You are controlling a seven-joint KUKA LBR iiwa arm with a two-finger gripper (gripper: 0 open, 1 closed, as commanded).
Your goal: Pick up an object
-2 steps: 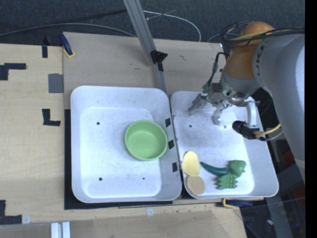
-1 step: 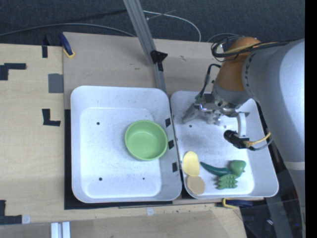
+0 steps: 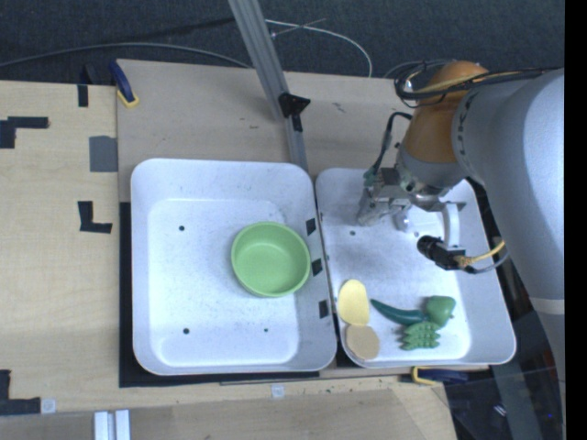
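- Your end effector (image 3: pixel 383 211) hangs over the upper part of the right bin (image 3: pixel 486 337), near that bin's far-left corner, with bare white floor under it.
- You have nothing between the two fingers; they point down with a narrow gap between them, as far as this slanted view lets you judge.
- Your nearest candidates lie in a cluster along the right bin's near edge: a pale yellow piece (image 3: pixel 353 302), a tan round piece (image 3: pixel 363 341) touching it on the near side, a dark green pod-like piece (image 3: pixel 396 313), a green lump (image 3: pixel 440 308) at that pod's right end, and a ribbed green piece (image 3: pixel 421 337) just below them.
- From the end effector, that whole cluster lies toward the camera, down the picture; the yellow piece is almost straight below, slightly to the left, and the green ones are off to the lower right.
- The yellow piece's long axis runs roughly up and down the picture, so, judging from here, fingers closing across its width would suit it.
- The dark green pod runs left to right with a slight slant, so it would want the opposite wrist turn.
- The green bowl (image 3: pixel 270 258) sits in the left bin (image 3: pixel 147 246), across the divider, well apart from the end effector and the poorer choice.
- Watch the crowding: the yellow and tan pieces touch and lie close to the bin's left wall.
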